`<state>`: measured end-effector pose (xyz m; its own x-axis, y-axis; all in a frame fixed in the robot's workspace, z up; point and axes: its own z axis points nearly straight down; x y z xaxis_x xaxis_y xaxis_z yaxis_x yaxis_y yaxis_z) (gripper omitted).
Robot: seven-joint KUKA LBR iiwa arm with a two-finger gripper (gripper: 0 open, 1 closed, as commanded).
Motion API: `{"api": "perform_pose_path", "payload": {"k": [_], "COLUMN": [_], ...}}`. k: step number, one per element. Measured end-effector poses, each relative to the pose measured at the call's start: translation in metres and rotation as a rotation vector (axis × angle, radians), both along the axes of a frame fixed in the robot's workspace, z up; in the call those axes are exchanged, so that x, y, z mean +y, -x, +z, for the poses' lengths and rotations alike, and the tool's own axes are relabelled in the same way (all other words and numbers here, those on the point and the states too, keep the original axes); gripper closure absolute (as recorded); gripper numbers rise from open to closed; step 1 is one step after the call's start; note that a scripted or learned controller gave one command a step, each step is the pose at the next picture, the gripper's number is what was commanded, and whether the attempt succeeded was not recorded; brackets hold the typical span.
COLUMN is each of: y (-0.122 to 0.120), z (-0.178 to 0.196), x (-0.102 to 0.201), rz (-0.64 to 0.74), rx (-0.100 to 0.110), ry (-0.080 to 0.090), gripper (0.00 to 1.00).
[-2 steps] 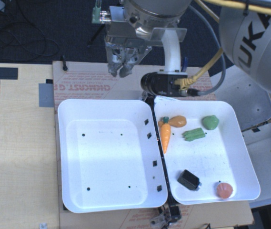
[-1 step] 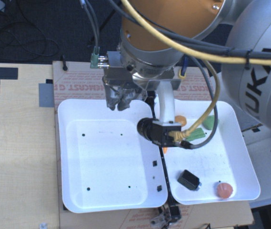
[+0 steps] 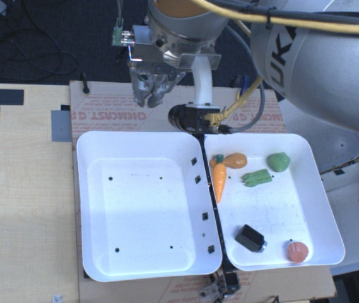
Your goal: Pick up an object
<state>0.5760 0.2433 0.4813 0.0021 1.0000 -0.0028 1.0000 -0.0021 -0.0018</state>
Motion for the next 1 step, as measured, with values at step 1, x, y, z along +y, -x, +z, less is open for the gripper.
{"api": "perform_pose_path", "payload": {"k": [1], "y": [0.0680], "z": [0.0186], "x": [0.0003], "rz": [0.006], "rx": [0.004], "ry": [-0.001], "gripper": [1.00]}}
